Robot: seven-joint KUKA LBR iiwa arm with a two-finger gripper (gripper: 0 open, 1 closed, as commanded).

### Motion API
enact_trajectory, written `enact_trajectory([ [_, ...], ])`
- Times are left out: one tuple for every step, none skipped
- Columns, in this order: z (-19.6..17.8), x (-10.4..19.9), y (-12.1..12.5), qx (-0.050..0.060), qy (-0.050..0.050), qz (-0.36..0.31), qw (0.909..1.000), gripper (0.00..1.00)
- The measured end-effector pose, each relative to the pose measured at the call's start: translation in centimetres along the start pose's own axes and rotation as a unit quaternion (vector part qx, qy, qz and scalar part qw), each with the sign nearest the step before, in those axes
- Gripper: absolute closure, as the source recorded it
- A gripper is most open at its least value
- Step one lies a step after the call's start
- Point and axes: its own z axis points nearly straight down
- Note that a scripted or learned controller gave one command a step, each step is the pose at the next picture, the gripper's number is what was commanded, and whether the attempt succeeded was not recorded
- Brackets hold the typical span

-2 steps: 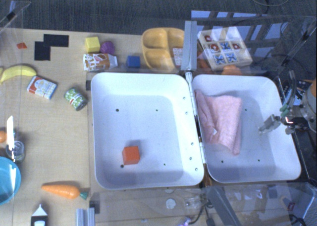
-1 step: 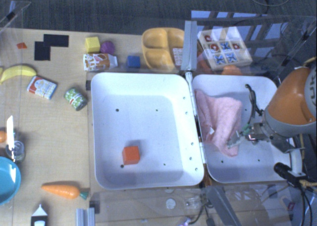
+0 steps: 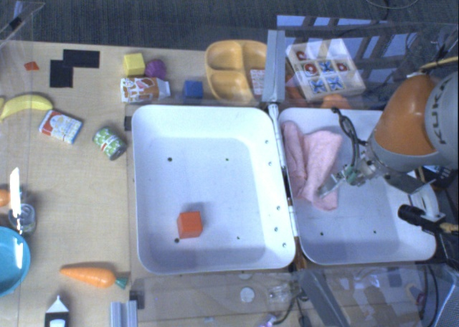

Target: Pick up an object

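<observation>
Single overhead view. Right bin taken as landmark. Arm enters from the right of it, orange band above the wrist, reaching down over the bin's middle; gripper sits low at the right edge of the pink cloth, its tip touching or just over the cloth's lower right part. The fingers are too small and dark against the cloth to separate — cannot tell whether they are spread or pressed together, nor whether any cloth lies between them.

Pink cloth: crumpled, lying in the left half of the right bin, running from the bin's far wall down to about its middle; it rests on the bin floor, not lifted.

Left bin touches the right bin along their shared wall; one orange cube lies on its floor, toward the near left part, well apart from the gripper.

On the tabletop beyond the left bin, away from the right bin: carrot near the front edge; banana, small carton and green can further back; yellow block, purple object and blue block along the far side; yellow divided dish just behind the left bin's far right corner.

Tic-tac-toe board lies tilted behind the right bin's far wall.
</observation>
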Motion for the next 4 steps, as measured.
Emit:
enact_trajectory([
  [-0.1, 3.9, -0.7, -0.002, -0.001, 0.011, 0.9999, 0.00],
  [0.0, 1.2, 2.5, 0.002, 0.001, 0.167, 0.9860, 0.00],
  [0.0, 3.4, 3.7, 0.000, -0.001, 0.130, 0.9915, 0.00],
  [0.4, -4.5, 8.6, 0.003, 0.000, 0.135, 0.9908, 0.00],
])
